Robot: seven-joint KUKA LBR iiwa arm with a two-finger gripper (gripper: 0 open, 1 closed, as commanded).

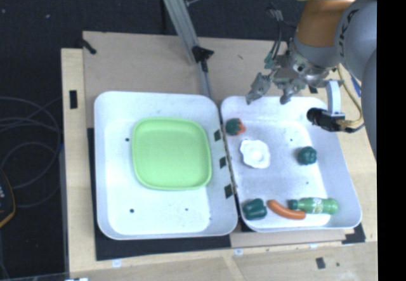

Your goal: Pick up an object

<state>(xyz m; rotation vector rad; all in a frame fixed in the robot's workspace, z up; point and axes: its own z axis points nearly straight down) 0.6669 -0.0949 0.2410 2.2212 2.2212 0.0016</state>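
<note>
My gripper (269, 92) hangs over the far edge of the right bin (330, 172), its two grey fingers spread apart with nothing between them. Below it in that bin lie a small green and orange piece (234, 125), a white lumpy object (254, 153) and a dark green round piece (307, 155). Along the bin's near side rest a dark green block (254, 209), an orange carrot-like piece (285, 210) and a green bottle (314, 205) on its side.
The left bin (114, 146) holds a light green square plate (171, 153). A grey metal pole (181, 13) slants down from the top to the gap between the bins. A black fitting (323, 119) sticks out below the arm's wrist.
</note>
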